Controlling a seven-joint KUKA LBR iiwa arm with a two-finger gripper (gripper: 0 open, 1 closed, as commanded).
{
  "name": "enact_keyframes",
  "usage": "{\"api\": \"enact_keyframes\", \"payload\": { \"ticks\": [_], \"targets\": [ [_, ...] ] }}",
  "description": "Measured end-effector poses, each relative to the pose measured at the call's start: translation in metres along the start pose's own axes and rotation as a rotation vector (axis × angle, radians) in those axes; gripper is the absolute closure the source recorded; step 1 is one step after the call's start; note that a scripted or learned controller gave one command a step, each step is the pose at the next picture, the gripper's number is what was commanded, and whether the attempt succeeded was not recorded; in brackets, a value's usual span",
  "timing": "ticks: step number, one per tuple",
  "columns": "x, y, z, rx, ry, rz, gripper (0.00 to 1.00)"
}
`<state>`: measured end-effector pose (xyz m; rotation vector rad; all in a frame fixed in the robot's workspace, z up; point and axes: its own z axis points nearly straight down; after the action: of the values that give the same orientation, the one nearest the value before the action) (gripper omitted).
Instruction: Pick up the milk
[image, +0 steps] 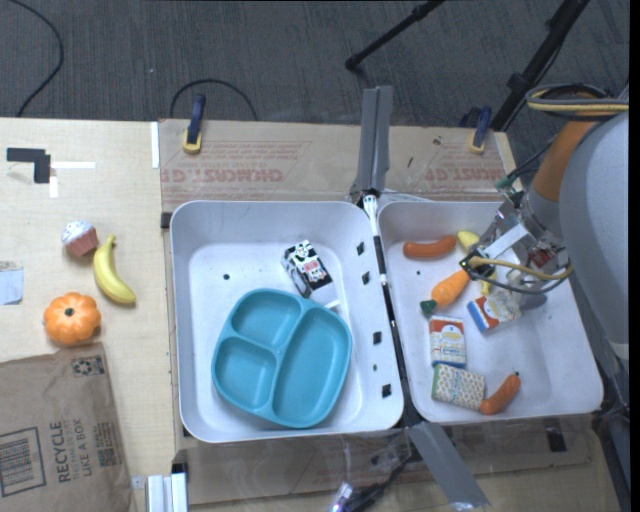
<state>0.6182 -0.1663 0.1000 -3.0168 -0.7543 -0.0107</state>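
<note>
**Q:** Cardboard (60, 440) at the lower left: can you read anything on it?

**A:** "RECYCLE" in black, next to a barcode. A sheet (270, 160) behind the bins has red print that is upside down, and I can't read it with certainty.

**Q:** Counts?

**A:** Two bins. The left bin (200, 260) holds one blue tray (285, 360) with three compartments and one milk (306, 268). The right bin (570, 370) holds two carrots, one (450, 288) at mid-left and one (500, 393) at the lower right. It also holds one sausage (430, 248), one yellow piece (468, 240), one small carton (490, 312), one box (448, 342) and one cracker pack (458, 386). Left of the bins on the bench are one banana (112, 272), one pumpkin (72, 318) and one cupcake (78, 238). Two blue clamps sit at the top, one (195, 108) left and one (482, 125) right.

**Q:** Where exactly is the milk?

**A:** It is in the upper middle of the left bin, tilted, just above the tray's upper rim. I can't tell whether it touches the rim. White floor lies open to its left, its right and above it.

**Q:** And the gripper?

**A:** The gripper (505, 265) hangs over the upper right of the right bin, near the yellow piece and the small carton. It is well apart from the milk, with the bins' shared wall between them. Nothing shows whether it is open or closed.
</note>
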Motion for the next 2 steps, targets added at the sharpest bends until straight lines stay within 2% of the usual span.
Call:
{"api": "enact_keyframes", "payload": {
  "ticks": [1, 2],
  "targets": [
    [-0.016, -0.010, -0.072, -0.030, -0.015, 0.175, 0.00],
    [-0.090, 0.003, -0.002, -0.027, -0.014, 0.168, 0.00]
  ]
}}
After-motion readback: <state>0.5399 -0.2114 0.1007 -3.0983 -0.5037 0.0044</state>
